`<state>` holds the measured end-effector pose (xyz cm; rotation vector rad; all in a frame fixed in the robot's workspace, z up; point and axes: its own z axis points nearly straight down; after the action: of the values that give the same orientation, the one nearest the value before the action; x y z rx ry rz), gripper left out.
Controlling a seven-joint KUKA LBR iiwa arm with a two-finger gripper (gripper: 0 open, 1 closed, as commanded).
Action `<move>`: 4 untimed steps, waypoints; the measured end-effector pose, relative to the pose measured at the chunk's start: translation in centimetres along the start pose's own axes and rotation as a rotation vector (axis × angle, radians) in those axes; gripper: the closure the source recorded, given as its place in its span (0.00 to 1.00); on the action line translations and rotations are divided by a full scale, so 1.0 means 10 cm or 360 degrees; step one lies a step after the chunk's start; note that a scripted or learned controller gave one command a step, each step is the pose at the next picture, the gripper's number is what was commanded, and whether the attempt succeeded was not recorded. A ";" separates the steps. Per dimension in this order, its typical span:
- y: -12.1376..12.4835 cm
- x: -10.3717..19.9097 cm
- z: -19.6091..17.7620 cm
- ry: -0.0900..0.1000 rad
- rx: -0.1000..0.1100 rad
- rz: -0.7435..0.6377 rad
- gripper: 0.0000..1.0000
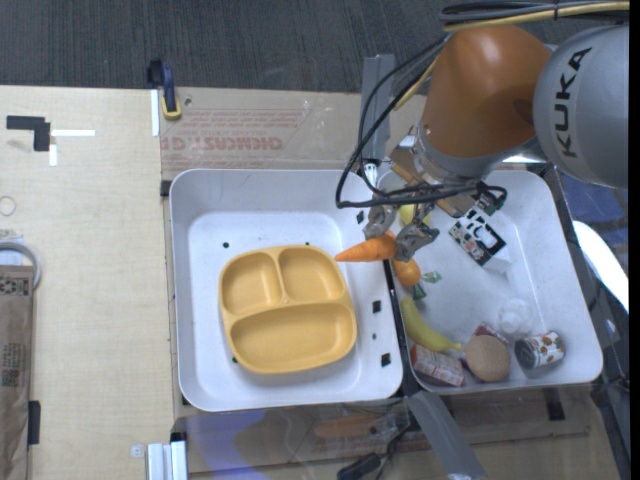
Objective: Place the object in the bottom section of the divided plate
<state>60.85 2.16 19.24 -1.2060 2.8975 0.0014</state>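
A yellow divided plate (288,309) lies in the left bin (200,298), its large section toward the bottom of the view. My gripper (393,236) hangs over the wall between the two bins, just right of the plate's upper right corner. An orange toy carrot (366,251) sits between its fingers, tip pointing left toward the plate. The gripper is shut on the carrot, which hangs above the bin floor.
The right bin (570,298) holds a banana (422,326), a second orange piece (407,271) below the gripper, a round brown item (488,358), a small patterned cup (540,349), a reddish packet (437,368) and a black-and-white tag (477,236). Cables loop above the wrist.
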 end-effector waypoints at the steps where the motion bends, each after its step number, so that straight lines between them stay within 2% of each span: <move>1: 0.00 0.00 0.00 0.0000 0.0000 0.0000 0.00; 2: 0.26 0.11 -0.16 0.0001 0.0000 -0.0093 0.00; 3: -0.80 0.23 -0.46 -0.0003 0.0003 -0.0335 0.00; 4: -1.15 0.42 -1.22 -0.0004 0.0003 -0.0316 0.00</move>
<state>66.01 -8.93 31.47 -1.4857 2.7610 -0.0006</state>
